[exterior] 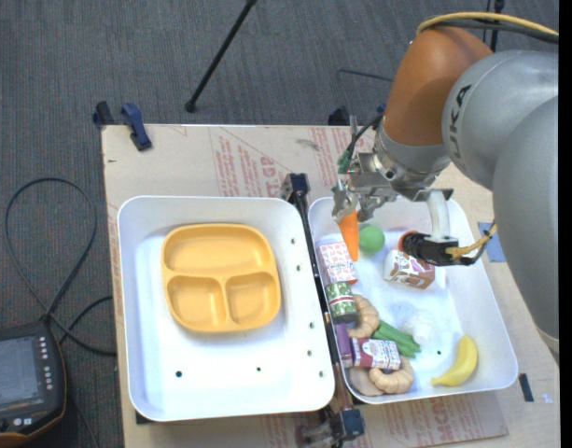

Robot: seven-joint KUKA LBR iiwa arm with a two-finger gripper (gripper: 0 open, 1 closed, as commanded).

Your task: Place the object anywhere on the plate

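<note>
Over on the left sits 1 white bin [146, 362], and in it 1 yellow plate [220, 276] with 3 compartments, all bare. Nothing else lies in that bin.

Moving right, the second white bin [491, 339] is crowded. Along its left wall lie 2 small bottles end to end: 1 with a pink label [334, 258] and 1 with a green label [341, 299]. Below them I count 2 pretzel-like pastries [365, 316], 1 green bean pod [396, 337], 1 small carton with a red label [379, 353], 1 banana [458, 362] in the near right corner, 1 green ball [371, 240], and 1 more small carton [409, 269] by the ball.

The gripper [353, 208] hangs at the top left of that bin, and 1 orange carrot [348, 237] points down from just under it, tip near the pink-labelled bottle. The carrot's top end seems to sit between the fingers, so I judge it is held, though the view is tight there.

The carrot looks like a light plastic toy: stiff, smooth, tapered. I would guess it slips easily on the narrow end, so the thick top is the sound place to pinch, across its width. It should take a short drop without harm.
</note>
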